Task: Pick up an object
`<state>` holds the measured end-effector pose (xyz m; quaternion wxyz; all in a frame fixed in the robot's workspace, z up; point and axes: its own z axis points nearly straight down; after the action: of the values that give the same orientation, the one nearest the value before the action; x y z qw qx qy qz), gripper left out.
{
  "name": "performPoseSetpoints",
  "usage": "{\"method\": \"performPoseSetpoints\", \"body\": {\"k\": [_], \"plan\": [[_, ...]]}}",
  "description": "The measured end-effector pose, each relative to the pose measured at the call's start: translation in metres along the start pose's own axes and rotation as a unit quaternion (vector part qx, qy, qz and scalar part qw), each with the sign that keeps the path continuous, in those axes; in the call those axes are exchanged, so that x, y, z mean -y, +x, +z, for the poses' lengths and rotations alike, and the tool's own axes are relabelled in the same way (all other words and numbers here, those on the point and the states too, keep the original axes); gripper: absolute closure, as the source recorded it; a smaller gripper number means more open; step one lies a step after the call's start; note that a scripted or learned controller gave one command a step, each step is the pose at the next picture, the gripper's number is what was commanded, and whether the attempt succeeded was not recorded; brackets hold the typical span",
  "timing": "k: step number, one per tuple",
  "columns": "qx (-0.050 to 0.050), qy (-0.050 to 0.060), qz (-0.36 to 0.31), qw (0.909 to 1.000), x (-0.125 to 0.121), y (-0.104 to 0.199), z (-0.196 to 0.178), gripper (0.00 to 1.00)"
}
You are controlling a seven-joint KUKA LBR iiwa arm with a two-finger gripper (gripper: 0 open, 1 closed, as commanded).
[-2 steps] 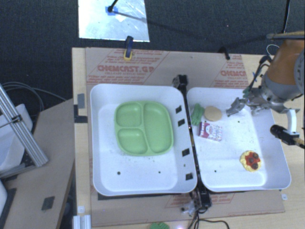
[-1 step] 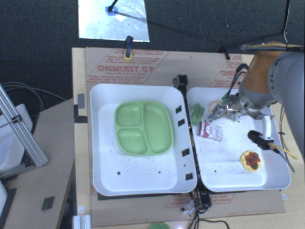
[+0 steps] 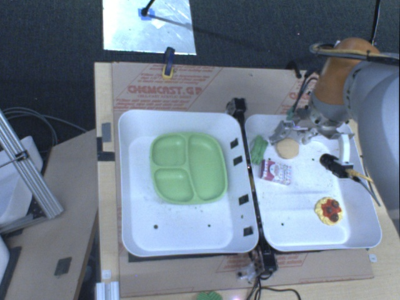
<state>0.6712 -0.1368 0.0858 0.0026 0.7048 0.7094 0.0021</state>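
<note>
In the right bin (image 3: 300,230), my gripper (image 3: 294,132) hangs low at the far end, just above and touching the edge of a tan round piece (image 3: 288,149). A green object (image 3: 257,147) lies to the left of that piece, against the bin's left wall. A red and white packet (image 3: 276,171) rests just in front of the tan piece. A small yellow and red pizza-like toy (image 3: 329,210) sits near the bin's front right. Nothing can be seen held in the gripper.
The left bin (image 3: 137,224) holds a light green divided plate (image 3: 187,167) at its middle. A black hinge strip (image 3: 250,186) runs between the two bins. The grey arm (image 3: 369,105) enters over the right bin's far right corner.
</note>
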Motion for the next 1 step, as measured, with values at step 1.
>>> {"method": "performPoseSetpoints", "body": {"k": [1], "plan": [[0.001,-0.002,-0.001,1.0000,-0.0007,-0.0013,-0.0134,1.00]]}}
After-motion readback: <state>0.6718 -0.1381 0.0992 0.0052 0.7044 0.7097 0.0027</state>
